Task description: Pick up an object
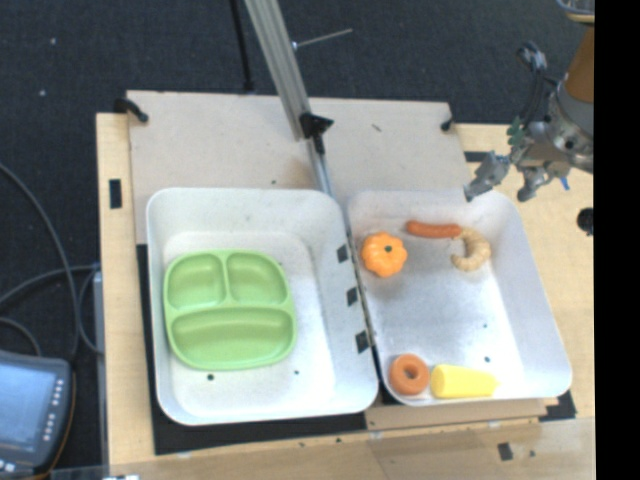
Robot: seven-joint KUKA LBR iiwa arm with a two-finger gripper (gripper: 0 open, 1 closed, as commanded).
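The right bin (520,298) holds an orange pumpkin (384,254), a reddish sausage (434,230), a pale tan croissant (472,251), an orange donut (409,374) and a yellow corn piece (462,381). My gripper (506,180) hangs above the bin's far right corner with its two fingers spread apart and nothing between them. It is up and to the right of the croissant, apart from every object.
A green divided plate (229,309) lies in the left bin (320,368). A slanted metal pole (280,63) rises from the bench behind the two bins. Cables and a small screen (30,408) sit off the bench at left.
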